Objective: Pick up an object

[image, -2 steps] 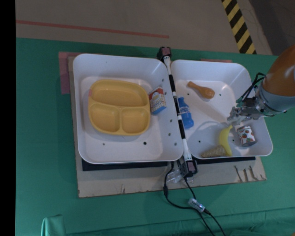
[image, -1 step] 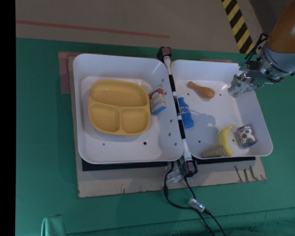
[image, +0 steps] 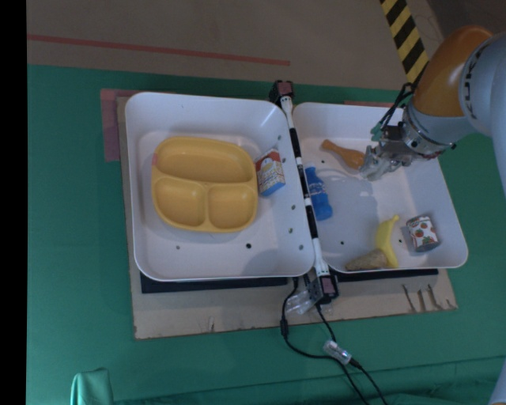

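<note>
The table (image: 71,237) is covered in green, with a sheet of brown cardboard (image: 213,316) under two shallow white bins. Beyond the green lies a tan floor (image: 198,24) with a thin red line (image: 158,50) and a yellow-and-black hazard stripe (image: 407,35). Black cables (image: 316,336) trail from the divider toward the near edge.

The fingers (image: 375,168) hang low over the right bin (image: 443,198), near its far side; whether they are spread or pressed together cannot be told, and nothing shows between them. Just beside them, toward the left bin (image: 142,174), lies an orange drumstick-shaped toy (image: 343,153), its long axis slanting from the divider toward the fingers, thick end nearest them. Farther that way a blue bottle (image: 319,193) lies lengthwise along the divider. Well nearer the camera than the fingers sit a yellow banana (image: 387,238), curved and roughly upright in view, a tan cone (image: 371,259) pointing left, and a small can (image: 421,233) with a fruit-pictured label, unreadable.

In the left bin, well apart from the fingers, rest a yellow divided plate (image: 204,183) and a can (image: 270,173) with an illegible red-and-blue label.
</note>
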